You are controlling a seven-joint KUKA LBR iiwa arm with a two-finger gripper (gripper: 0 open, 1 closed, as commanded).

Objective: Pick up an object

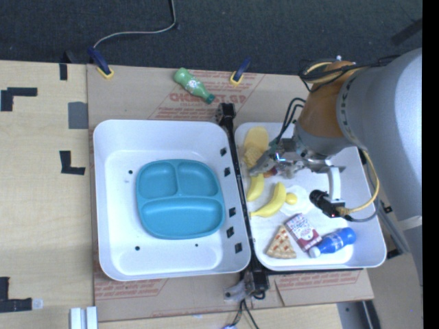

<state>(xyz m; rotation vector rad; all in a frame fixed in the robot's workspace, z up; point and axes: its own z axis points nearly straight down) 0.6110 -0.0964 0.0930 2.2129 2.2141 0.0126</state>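
Note:
My gripper (266,164) reaches down into the right bin (370,252), near its upper left part, just right of a pale yellow piece (255,141). Two bananas lie right below it: a small one (255,187) and a curved one (271,201). A tiny yellow bit (291,199) sits beside them. Toward the front lie a pizza slice (280,244), a red and white carton (302,230) and a blue bottle (334,242). The arm's wrist hides the fingertips.
The left bin (110,149) holds a blue divided plate (180,198). A green bottle (193,86) lies on the cardboard behind the bins. Clips and a dark divider (231,163) run between the two bins. A cable trails over the dark floor at the back.

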